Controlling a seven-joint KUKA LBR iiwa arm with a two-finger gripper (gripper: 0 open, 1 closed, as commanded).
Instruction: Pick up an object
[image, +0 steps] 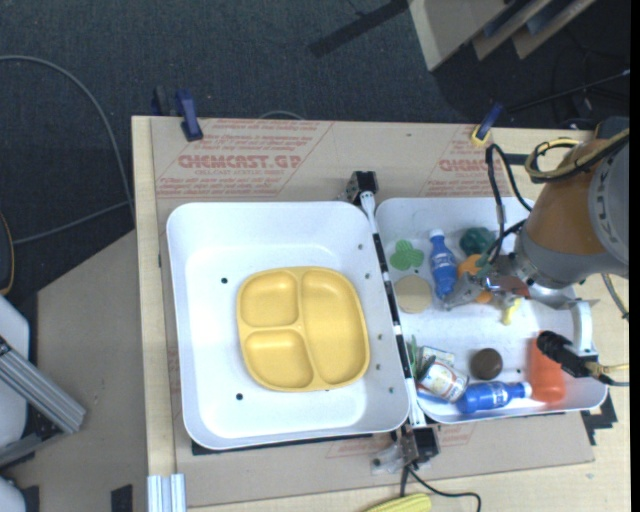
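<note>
My gripper (478, 287) reaches down into the right bin (455, 212) from the right, under the grey and orange wrist. It hangs just right of an upright blue bottle (441, 262) and over a small orange piece (470, 266). A teal object (476, 240) lies just behind it. A green piece (405, 255) and a beige disc (411, 294) lie to the left. Toward the front are a brown disc (487, 362), a second blue bottle (492, 396) lying on its side, a small can (441, 380) and an orange-red object (548, 378).
The left bin (200, 330) holds a yellow divided plate (302, 327). Black clips sit on the seam between the bins at the back (362, 185) and front (420, 440). Cables run along the arm at the right.
</note>
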